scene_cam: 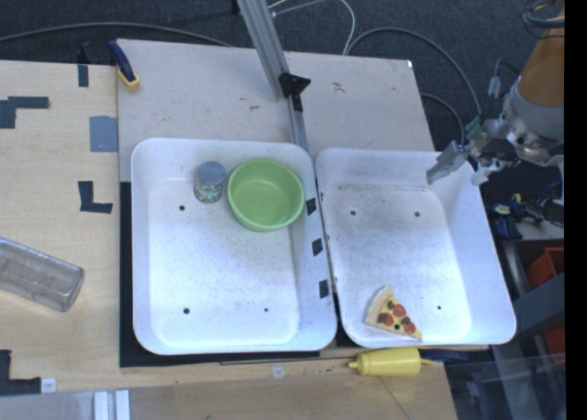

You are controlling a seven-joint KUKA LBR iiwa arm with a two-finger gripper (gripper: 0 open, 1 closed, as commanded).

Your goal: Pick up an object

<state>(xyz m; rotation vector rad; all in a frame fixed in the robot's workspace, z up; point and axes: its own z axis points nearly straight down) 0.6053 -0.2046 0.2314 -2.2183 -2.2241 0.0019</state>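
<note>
Two shallow white bins lie side by side on the bench. The left bin [160,317] holds a green bowl [266,193] with a small grey-lidded jar [210,182] just beside it on the left. The right bin [477,253] holds a toy pizza slice [393,313] near its front edge, the only candidate for a pick in that bin. A yellow squeeze bottle [390,363] lies outside, just in front of the right bin.

The arm reaches in from the right, its gripper [449,163] above the far right corner of the right bin, well apart from the pizza slice and from the bowl and jar. Whether the jaws are parted or closed cannot be told at this size; nothing is seen between them.

Risks, as judged: the slice is flat and lies close to the bin's front wall, so a descent may strike the wall or slide over the slice and close on nothing. A descent from the present position meets bare floor or the bin's rim.
</note>
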